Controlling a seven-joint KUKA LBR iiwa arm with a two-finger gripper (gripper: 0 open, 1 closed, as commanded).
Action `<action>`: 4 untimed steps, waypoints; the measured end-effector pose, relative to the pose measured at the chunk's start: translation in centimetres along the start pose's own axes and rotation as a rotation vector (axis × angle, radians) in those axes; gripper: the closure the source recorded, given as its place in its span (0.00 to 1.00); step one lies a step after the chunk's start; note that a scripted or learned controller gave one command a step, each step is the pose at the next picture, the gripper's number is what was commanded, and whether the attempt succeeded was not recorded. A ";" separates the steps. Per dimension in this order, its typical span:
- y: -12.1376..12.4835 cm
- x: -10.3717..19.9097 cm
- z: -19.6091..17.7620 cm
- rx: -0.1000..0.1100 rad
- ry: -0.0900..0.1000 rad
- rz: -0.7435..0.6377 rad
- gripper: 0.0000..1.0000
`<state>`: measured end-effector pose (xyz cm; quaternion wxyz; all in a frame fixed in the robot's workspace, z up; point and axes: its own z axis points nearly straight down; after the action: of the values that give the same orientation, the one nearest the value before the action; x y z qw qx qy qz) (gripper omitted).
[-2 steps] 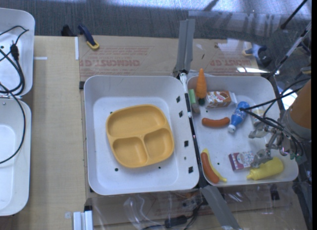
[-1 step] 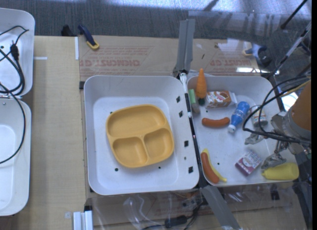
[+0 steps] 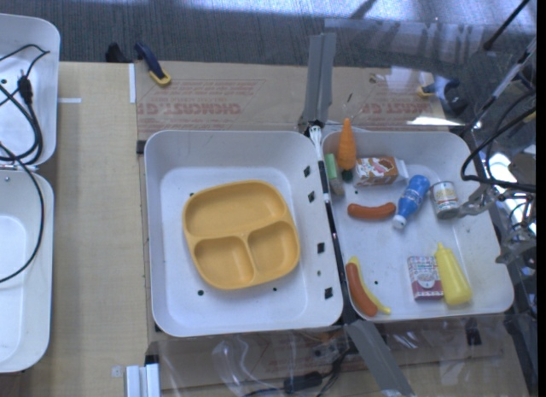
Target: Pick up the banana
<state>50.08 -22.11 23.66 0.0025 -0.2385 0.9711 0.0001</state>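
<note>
Thin yellow banana is seen at near left corner of right white bin, touching red sausage | tool grip cannot be told | banana alone should be pinched.

The banana is a slim yellow curve lying flat on the floor of the right bin, near that bin's front-left corner. It runs lengthwise from back to front, pressed against a red-orange hot dog's right side.
</note>
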 end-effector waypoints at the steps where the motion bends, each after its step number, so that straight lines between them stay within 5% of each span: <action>1: -1.0 -1.9 -6.3 0.000 0.000 -0.165 0.00; 2: -0.7 -1.5 8.6 -0.002 0.002 -0.055 0.00; 3: -0.5 -1.0 14.5 -0.002 0.002 -0.079 0.00; 4: 5.6 -2.9 7.7 0.000 0.000 -0.048 0.00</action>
<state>50.08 -15.81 15.98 0.0022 -0.2615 0.9652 0.0002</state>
